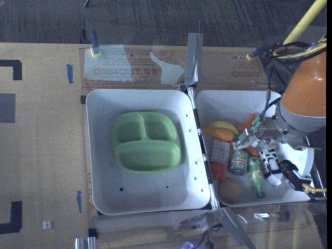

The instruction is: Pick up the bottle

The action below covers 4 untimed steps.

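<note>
So the gripper is down in the right bin, right over the food pile, but I honestly can't tell what state it's in or if it's got anything, too much clutter around the tip. The green bottle is lying just below and a bit right of the tool, next to the can, looking ungrabbed to me. I'd say 0 of the actual pickup is done: it's in position, grasp and lift are left.
</note>
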Tool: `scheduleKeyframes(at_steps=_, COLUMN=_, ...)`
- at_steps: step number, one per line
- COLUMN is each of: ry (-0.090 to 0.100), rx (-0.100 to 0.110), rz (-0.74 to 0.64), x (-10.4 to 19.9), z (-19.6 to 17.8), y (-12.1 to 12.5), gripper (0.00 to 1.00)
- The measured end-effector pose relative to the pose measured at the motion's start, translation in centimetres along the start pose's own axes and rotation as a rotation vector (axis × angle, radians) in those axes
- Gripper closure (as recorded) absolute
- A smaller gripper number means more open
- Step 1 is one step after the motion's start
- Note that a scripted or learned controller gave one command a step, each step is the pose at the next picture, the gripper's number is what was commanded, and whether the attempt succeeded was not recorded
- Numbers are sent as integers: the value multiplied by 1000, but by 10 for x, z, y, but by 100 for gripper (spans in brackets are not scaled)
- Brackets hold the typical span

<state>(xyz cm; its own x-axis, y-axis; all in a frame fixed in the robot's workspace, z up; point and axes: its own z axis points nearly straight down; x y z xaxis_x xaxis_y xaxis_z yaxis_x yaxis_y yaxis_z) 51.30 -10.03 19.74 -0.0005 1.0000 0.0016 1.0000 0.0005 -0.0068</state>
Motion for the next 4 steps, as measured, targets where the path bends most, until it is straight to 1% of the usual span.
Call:
scheduleKeyframes(at_steps=1, ry=-1, rx=-3, rz=-72, x=1, z=70, y=-33, gripper=0)
scheduleKeyframes(at_steps=2, ry=-4, rx=-6, rz=-34, x=-1, z=82, y=-32, gripper=0)
scheduleKeyframes(at_steps=3, ry=-2, rx=-1, rz=-32, x=-1, z=77, y=-33, gripper=100)
scheduleKeyframes(at_steps=4, ry=33, rx=-4, rz=-306, x=-79, z=110, y=-17, gripper=100)
